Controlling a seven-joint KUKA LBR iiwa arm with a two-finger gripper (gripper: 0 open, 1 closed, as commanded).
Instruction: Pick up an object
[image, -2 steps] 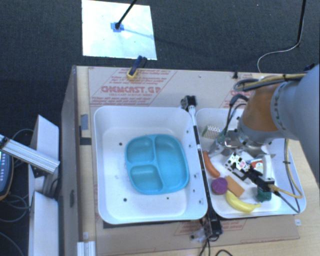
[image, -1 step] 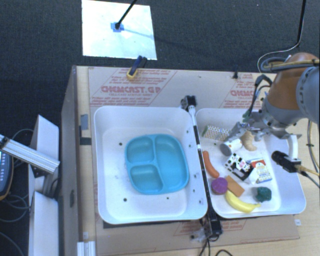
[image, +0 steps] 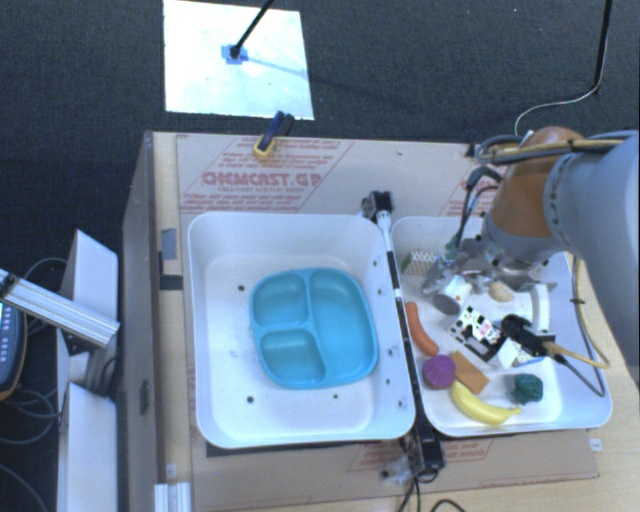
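Right, my pincer (image: 447, 283) hangs low over the right bin (image: 585, 400), toward its far left corner, and from this slant I cannot tell how it is set. I would not claim anything is caught in it.

The likeliest thing to take is the carrot (image: 421, 329), an orange stick lying on the bin floor close to the left wall. It sits just beside my pincer, on the near side and a little toward that wall. Its long axis runs from far-left to near-right, roughly along the wall, so I judge the grip should cross it the short way.

Crowding is the risk. A purple ball (image: 438, 371) lies just past the carrot's near end, and a black-and-white spotted block (image: 474, 329) lies to its right. A yellow banana (image: 481, 403) curves along the near edge, well apart from me.

The left bin (image: 225, 290) carries a blue divided plate (image: 311, 327), which I need not trouble with.
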